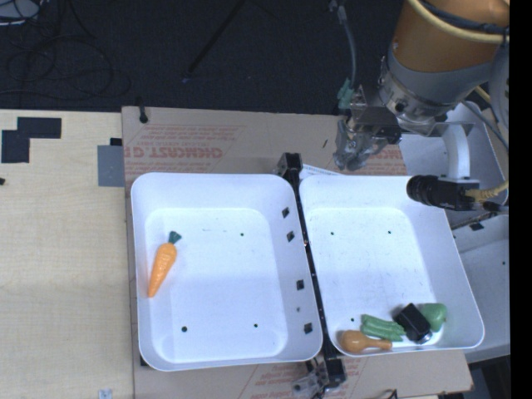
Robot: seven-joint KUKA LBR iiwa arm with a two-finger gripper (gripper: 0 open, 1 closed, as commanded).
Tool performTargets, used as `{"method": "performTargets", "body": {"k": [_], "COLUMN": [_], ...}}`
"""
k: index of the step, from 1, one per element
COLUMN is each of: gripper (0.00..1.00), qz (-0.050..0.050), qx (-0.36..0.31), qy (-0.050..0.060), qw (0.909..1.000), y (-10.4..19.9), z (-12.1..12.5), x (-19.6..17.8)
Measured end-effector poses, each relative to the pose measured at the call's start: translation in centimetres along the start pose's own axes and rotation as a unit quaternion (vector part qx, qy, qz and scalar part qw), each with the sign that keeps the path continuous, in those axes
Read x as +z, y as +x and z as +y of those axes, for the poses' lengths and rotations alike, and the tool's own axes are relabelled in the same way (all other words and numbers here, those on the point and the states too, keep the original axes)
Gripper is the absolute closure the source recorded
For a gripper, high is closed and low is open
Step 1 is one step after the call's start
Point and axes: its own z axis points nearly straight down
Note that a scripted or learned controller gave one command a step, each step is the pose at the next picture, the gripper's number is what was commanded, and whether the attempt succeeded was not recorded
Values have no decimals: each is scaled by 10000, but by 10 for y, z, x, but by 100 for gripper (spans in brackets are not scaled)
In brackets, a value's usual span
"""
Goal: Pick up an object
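a: how many bins, and what's in them?

b: two white bins. the left bin (212, 191) has one carrot (162, 264) near its left wall. the right bin (378, 223) has four things bunched in its near right corner: a green pod (382, 327), a black block (413, 322), a green piece (434, 312) and an orange-tan pear shape (362, 342).

a: the gripper?

b: the gripper (356, 150) hangs over the right bin's far rim with nothing in it; can't tell its spread.

a: any writing?

b: red print on the cardboard (249, 144), mirrored, not readable.
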Motion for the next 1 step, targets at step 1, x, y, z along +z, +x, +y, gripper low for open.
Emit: {"method": "performTargets", "body": {"k": [1], "gripper": [100], "qz": [0], "qx": [53], "qy": [33], "qw": [10000], "y": [-34], "z": [26], "x": [100]}}
